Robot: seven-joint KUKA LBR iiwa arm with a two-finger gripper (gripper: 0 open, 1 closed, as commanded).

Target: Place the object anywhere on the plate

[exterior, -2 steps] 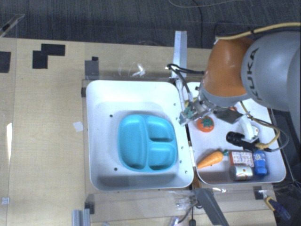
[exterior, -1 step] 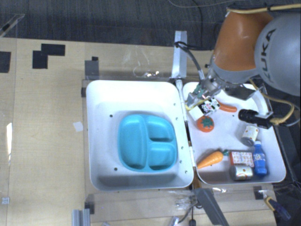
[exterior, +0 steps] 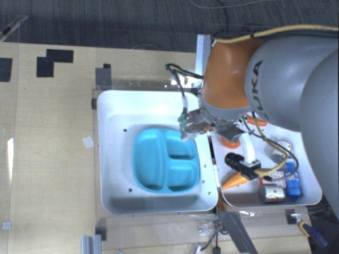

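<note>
You can't tell if the jaws (exterior: 188,130) are open or hold anything; wrist blocks them. They sit over the blue plate (exterior: 165,160), top-right compartment edge, left bin (exterior: 114,157). Looks like placing step. Next: check obj, lower, release.

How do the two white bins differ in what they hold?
The left bin holds one thing, a blue plate with three compartments; the right bin holds a jumble of small items, among them an orange cone and a can. The left bin lies in open view, while the arm covers much of the right bin. The gripper is over the plate's upper right corner. Both bins are shallow and white.
</note>
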